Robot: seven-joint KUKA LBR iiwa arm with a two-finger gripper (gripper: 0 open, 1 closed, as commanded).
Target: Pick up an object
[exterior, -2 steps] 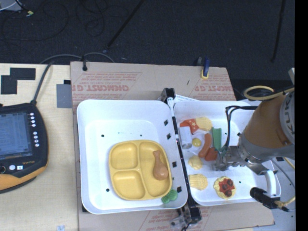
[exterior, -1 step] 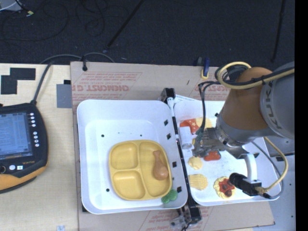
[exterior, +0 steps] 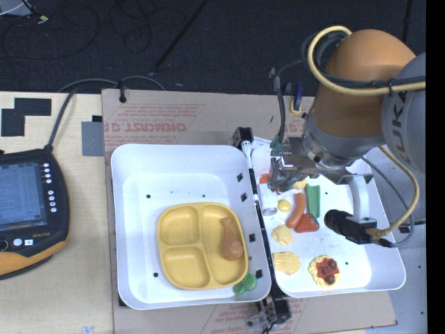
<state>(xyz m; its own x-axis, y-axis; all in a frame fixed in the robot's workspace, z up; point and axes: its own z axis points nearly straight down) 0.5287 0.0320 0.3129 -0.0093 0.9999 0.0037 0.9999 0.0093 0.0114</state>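
2 white bins point(exterior: 132, 186), 1 yellow tray point(exterior: 182, 256), approx 9 toy foods point(exterior: 285, 261).

A single fixed camera looks down at a slant from above the cardboard-covered tabletop point(exterior: 174, 117), taking in both shallow white plastic bins point(exterior: 132, 179) from moderate height, with the grey-and-orange arm point(exterior: 361, 82) entering at right.

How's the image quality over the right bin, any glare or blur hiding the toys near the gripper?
Camera view: even light, no harsh glare on the right bin; toys are soft but distinguishable; the gripper sits in the arm's shadow, fine detail lost.
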